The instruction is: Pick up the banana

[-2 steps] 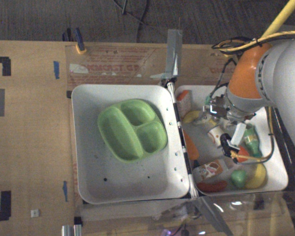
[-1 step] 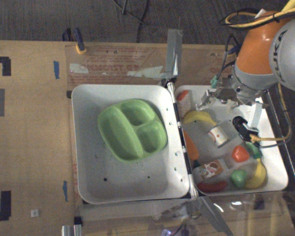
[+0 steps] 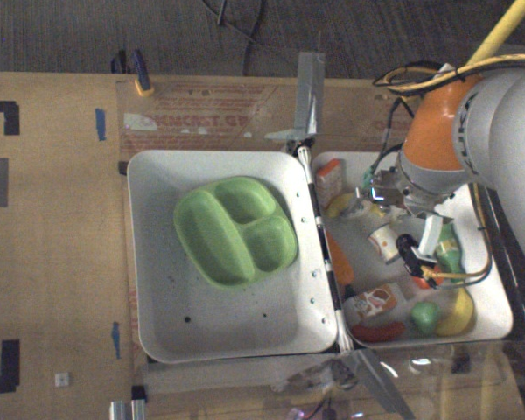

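A red pepper [image 3: 378, 331] lies nearest, along the near wall of the right bin [image 3: 360, 157]. Just behind it is a flat packet [image 3: 375, 302] with a red and white label; its print is too small to read. To the right of the pepper sits a green fruit [image 3: 424, 317], and touching that, in the near right corner of the bin, lies the banana [image 3: 458, 311], yellow and curved, with nothing on top of it.

The gripper [image 3: 374, 195] is well apart from the banana, low over the far half of the same bin. Whether it is spread or closed cannot be told, and nothing shows in its grasp. Just beside it on the left lies a small yellow piece [image 3: 339, 204]. Behind that, a carton [image 3: 331, 177] stands in the far left corner; its orange and white label is unreadable. A white cup [image 3: 383, 241] lies near the bin's middle. An orange carrot [image 3: 337, 262] runs along the left wall.

The left bin [image 3: 157, 304] holds a green divided plate [image 3: 236, 230], lying flat near its middle.

Behind that bin, the cardboard [image 3: 61, 234] bears faded red lettering [image 3: 188, 121], too blurred to make out, and a strip of blue tape [image 3: 101, 123].
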`<state>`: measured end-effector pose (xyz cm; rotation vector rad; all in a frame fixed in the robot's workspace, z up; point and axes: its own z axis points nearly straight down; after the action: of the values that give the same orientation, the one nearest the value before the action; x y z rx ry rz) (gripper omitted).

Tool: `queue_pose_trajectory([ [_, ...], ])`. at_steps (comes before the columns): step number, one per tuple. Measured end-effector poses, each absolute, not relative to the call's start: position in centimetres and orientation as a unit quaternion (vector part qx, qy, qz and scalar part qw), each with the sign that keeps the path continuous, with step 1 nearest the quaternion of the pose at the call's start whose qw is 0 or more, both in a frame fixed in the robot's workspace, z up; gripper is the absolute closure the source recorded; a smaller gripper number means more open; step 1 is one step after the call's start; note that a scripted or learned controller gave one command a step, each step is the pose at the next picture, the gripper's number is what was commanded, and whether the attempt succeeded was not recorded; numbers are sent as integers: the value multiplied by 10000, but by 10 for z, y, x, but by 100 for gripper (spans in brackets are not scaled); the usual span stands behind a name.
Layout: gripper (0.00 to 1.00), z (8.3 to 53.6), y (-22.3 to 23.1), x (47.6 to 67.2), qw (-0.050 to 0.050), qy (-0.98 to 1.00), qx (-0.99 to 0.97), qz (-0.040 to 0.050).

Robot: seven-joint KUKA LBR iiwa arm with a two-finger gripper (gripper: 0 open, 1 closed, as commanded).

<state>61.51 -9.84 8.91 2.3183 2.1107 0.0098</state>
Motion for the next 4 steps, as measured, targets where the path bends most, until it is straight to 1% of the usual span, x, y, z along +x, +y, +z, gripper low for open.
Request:
queue_pose_trajectory([
  [1, 100, 101, -101, 616, 70, 6727, 7399, 31],
  [2, 0, 101, -100, 616, 69, 6726, 7399, 31],
  [3, 0, 91, -110, 656, -18, 6732, 7395, -28],
  [4, 0, 88, -97, 666, 12, 8407, 5415, -36],
])
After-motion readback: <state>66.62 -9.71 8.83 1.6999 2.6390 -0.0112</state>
